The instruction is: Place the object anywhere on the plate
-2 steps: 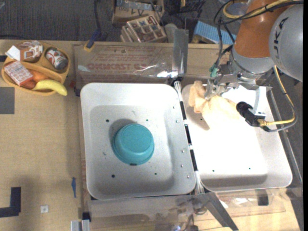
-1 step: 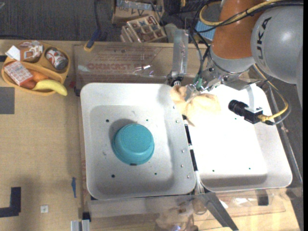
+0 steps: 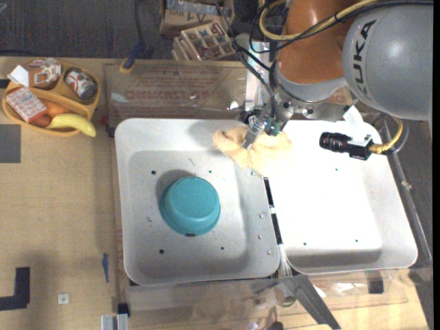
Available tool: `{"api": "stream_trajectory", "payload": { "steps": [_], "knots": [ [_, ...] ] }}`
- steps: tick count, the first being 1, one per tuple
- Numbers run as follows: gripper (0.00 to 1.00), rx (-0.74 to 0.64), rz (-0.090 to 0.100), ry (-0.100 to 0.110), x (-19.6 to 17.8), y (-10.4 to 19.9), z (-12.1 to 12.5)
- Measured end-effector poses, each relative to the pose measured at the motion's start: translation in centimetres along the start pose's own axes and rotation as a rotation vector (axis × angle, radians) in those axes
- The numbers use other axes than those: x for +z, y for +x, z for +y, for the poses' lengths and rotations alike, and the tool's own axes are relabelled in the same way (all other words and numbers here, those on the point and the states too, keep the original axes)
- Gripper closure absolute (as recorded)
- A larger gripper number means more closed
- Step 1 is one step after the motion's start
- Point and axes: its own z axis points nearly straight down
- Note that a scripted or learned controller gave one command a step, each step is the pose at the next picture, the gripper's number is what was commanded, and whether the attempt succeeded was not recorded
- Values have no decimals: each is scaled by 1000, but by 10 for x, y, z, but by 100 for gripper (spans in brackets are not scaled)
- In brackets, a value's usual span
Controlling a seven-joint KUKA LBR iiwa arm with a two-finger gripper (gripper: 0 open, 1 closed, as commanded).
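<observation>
gripper (image 3: 258,130): small, blurred | arm (image 3: 385,47): cut off top and right | cloth (image 3: 237,146): blurred edges

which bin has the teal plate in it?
The left bin: the teal plate sits mid-floor. The right bin lacks it; the yellowish cloth straddles both.

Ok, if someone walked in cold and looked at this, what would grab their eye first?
Probably the big grey and orange arm filling the top right, its gripper down on a pale yellow cloth draped over the divide between the two bins. Next, the teal plate sitting alone in the left bin.
</observation>
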Motion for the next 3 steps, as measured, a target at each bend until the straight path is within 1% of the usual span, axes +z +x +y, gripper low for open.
{"api": "stream_trajectory", "payload": {
  "steps": [1, 2, 3],
  "knots": [
    [100, -397, 2, 0, 1, 30, 26],
    [100, -674, -1, -3, 6, 59, 61],
    [0, -674, -2, -4, 5, 59, 61]
  ]
}}
